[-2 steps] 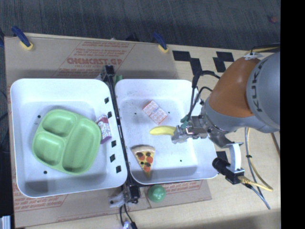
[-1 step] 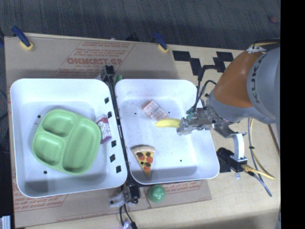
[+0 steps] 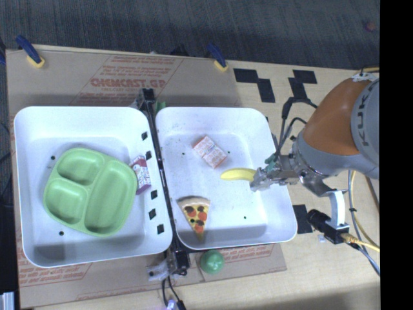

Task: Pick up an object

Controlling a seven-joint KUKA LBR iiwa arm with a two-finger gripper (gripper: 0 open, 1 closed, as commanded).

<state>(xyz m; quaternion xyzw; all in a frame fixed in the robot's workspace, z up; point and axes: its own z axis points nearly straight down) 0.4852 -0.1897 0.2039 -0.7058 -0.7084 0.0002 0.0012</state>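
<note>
End effector [image 3: 261, 181] beside banana [image 3: 237, 174] — pizza slice [image 3: 195, 216], packet [image 3: 210, 151] nearby.

Red print reading "CHEMCAST GP" stands on the brown cardboard sheet [image 3: 129, 76] behind the bins.
</note>
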